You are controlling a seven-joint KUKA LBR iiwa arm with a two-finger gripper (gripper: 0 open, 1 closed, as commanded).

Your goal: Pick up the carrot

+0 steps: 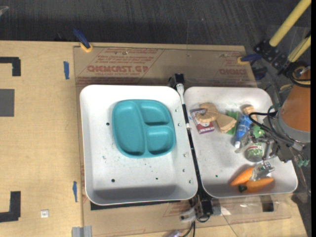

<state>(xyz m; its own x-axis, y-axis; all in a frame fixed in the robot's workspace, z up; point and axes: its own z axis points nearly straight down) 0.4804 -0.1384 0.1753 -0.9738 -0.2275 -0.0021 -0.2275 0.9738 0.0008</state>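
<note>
- The carrot lies in the near right corner of the right bin, close against its front wall.
- A clutter of small items, among them a blue one and a tan one, sits farther back in that bin.
- A teal divided tray rests in the left bin on the bench.
- The gripper hangs just over the carrot's upper side; whether its jaws are wide or closed cannot be told.

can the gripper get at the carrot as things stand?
Probably yes. The gripper sits right above the carrot at the right bin's near edge, with nothing lying over it. The bin wall close by could hamper finger placement.
</note>
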